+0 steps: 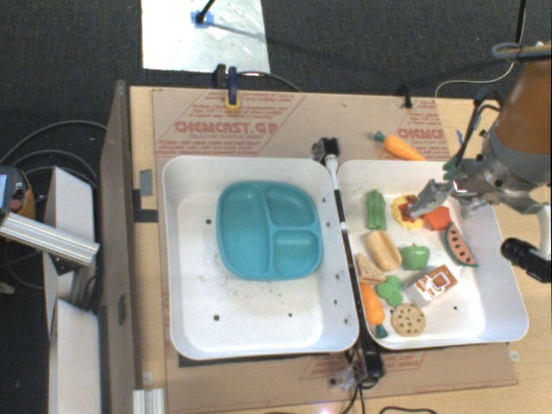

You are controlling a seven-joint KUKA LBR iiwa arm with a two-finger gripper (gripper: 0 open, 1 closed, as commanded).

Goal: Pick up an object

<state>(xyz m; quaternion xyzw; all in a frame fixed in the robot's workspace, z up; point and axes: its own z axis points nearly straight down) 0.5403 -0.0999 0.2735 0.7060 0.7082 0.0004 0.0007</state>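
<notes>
- Where the frame's left bin (185, 257) sits, you see one teal divided plate (269, 230).
- Your right bin (504, 304) holds toy foods (398, 266).
- You cannot tell how the gripper (429, 200) is set.

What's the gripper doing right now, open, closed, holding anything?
Gripper: low in the right bin, over the toy food by the red piece; open or closed cannot be told, and no grasp shows.
</notes>
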